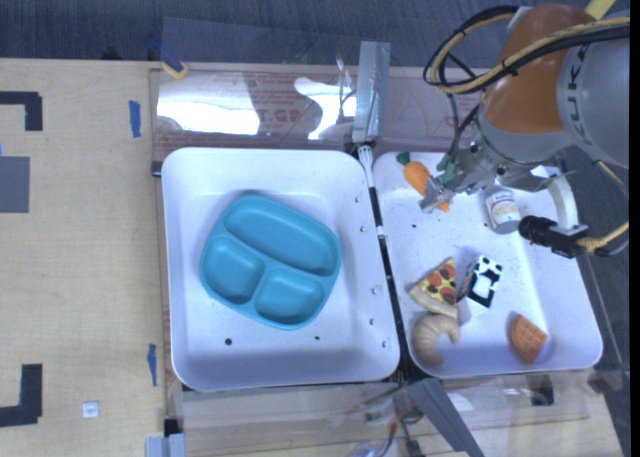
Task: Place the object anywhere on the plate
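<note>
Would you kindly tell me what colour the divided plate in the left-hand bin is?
The plate is light blue all over, seen clearly in the camera view.

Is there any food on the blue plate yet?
No: the blue plate in the left bin has nothing in its compartments.

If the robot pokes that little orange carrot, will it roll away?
Probably a bit. The carrot looks rounded and tapered, so a nudge would likely swing it in a curve. It lies close to the bin wall, which might stop it. It seems small and light, so the gripper could flick it.
</note>
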